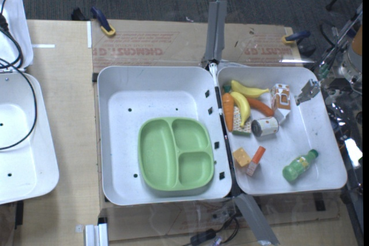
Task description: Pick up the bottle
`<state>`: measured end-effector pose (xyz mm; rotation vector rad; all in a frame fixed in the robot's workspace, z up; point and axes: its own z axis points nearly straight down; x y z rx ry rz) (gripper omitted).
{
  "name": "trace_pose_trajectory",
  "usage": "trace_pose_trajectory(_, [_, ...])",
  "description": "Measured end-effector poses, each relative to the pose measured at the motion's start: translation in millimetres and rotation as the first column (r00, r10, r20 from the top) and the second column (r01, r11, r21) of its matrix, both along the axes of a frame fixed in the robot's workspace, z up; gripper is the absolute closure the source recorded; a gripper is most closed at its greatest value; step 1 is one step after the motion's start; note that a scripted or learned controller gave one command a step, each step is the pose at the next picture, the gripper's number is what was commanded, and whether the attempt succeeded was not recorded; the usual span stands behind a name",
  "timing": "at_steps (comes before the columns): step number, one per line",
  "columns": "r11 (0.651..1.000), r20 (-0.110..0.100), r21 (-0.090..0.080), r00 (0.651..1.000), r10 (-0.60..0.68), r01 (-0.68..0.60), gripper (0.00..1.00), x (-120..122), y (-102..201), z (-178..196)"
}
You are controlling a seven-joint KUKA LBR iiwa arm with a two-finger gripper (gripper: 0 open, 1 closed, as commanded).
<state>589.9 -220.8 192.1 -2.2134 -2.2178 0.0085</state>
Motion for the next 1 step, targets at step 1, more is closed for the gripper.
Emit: trace_pose_trajectory(1, [0.996, 0.001, 0.001, 0.996, 0.093, -0.093, 0.0, -11.0, -0.2, -41.1])
